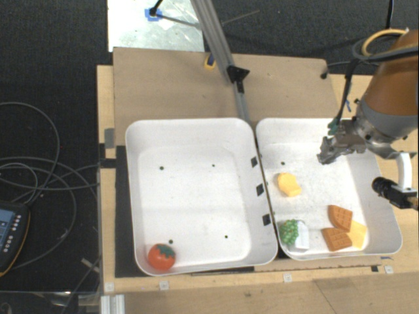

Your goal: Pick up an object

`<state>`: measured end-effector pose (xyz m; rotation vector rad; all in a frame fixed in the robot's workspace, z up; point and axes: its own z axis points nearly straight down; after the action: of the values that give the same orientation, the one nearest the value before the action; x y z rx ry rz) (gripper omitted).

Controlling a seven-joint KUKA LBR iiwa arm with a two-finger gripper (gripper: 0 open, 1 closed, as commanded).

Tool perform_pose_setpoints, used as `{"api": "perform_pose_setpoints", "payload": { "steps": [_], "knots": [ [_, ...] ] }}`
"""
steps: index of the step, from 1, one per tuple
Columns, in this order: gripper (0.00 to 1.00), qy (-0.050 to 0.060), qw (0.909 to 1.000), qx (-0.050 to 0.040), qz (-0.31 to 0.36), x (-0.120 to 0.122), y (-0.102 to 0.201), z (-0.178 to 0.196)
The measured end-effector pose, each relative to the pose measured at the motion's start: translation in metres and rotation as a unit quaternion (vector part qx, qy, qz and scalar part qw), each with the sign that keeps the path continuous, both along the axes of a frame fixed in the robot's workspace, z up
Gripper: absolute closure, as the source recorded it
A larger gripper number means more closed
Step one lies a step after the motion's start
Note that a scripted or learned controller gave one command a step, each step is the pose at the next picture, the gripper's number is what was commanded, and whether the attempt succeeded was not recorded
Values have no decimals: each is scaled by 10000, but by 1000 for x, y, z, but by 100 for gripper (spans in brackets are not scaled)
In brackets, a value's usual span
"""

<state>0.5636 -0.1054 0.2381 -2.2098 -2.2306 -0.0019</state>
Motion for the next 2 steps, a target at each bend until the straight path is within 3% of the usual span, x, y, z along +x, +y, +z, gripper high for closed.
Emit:
{"api": "perform_pose_setpoints", "payload": {
  "steps": [2],
  "knots": [
    [100,-2,10000,1,6,-23,108,-6]
  ]
}}
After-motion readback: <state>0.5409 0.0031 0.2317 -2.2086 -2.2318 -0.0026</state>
